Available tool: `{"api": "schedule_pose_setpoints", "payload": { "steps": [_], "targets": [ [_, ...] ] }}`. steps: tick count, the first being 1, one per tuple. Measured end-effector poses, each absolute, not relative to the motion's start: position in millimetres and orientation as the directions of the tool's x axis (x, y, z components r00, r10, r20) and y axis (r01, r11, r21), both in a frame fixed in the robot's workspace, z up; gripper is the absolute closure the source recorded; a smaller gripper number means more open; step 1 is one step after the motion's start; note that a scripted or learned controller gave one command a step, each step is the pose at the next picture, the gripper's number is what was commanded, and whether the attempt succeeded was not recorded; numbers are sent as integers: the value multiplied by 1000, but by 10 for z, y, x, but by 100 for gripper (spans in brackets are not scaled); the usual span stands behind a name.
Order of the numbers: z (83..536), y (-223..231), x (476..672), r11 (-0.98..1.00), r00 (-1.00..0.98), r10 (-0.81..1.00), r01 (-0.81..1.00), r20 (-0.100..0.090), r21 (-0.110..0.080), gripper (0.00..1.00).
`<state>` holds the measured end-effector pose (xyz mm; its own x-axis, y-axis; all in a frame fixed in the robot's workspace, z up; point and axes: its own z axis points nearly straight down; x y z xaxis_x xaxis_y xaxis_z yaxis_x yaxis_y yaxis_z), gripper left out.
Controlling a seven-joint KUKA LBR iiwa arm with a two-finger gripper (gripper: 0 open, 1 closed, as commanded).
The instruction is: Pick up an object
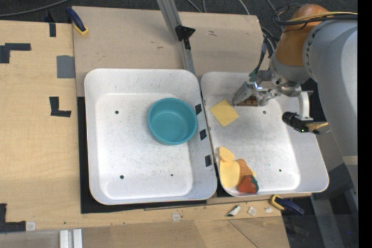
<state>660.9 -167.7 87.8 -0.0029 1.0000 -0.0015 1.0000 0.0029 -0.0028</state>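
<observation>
Just beside the jaws, toward the left bin, we see a yellow square piece (224, 112) lying flat. Our gripper (250, 96) hangs low in the right bin (290, 148); whether it is open we cannot tell (something brown shows there). This piece seems light and thin, so we judge the edges the best hold.

The bowl (172, 120) is teal blue. Both bins (104, 142) are white with fine dark speckles. The square piece (224, 112) is pale yellow. At the right bin's near edge lie yellow, orange and red pieces (238, 174). The bench (29, 125) is light wood.
</observation>
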Motion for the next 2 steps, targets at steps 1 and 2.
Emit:
{"api": "schedule_pose_setpoints", "payload": {
  "steps": [1, 2],
  "targets": [
    [986, -1671, 6613, 4, -4, 1000, 1000, -2, -2, 100],
    [1627, -1652, 6638, 2, -2, 1000, 1000, -1, 6, 100]
  ]
}}
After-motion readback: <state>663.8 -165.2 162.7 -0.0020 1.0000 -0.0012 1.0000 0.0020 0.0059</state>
